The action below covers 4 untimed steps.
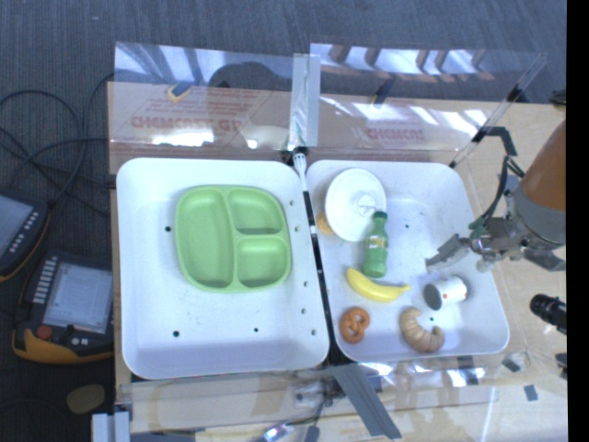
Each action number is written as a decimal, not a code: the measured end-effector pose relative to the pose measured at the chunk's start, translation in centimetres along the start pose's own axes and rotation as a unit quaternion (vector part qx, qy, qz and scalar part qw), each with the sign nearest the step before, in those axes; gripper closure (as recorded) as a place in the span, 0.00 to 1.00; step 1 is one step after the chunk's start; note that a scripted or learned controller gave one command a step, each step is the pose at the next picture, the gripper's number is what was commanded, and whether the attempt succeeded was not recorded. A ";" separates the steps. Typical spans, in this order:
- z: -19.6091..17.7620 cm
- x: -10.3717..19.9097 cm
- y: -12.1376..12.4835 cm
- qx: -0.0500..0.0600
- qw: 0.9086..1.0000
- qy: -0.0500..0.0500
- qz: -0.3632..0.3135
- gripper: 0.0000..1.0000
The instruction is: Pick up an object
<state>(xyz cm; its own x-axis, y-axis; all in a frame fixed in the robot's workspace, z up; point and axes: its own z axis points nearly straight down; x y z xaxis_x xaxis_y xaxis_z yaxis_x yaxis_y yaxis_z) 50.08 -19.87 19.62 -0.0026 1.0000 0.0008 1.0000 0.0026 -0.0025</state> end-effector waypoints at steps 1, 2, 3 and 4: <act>9.0 -0.5 -1.3 -0.001 0.999 0.000 -0.049 0.00; 4.1 -2.2 2.0 -0.001 0.981 -0.001 -0.194 0.00; 10.6 -1.5 -0.6 -0.007 0.984 0.004 -0.180 0.00; 10.5 -1.2 -0.3 -0.010 0.995 0.006 -0.094 0.00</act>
<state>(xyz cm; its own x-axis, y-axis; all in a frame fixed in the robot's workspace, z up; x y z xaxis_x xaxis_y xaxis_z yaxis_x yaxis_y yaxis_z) 49.74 -21.05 9.08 -0.1904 0.9816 0.0106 0.9816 0.1902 0.0190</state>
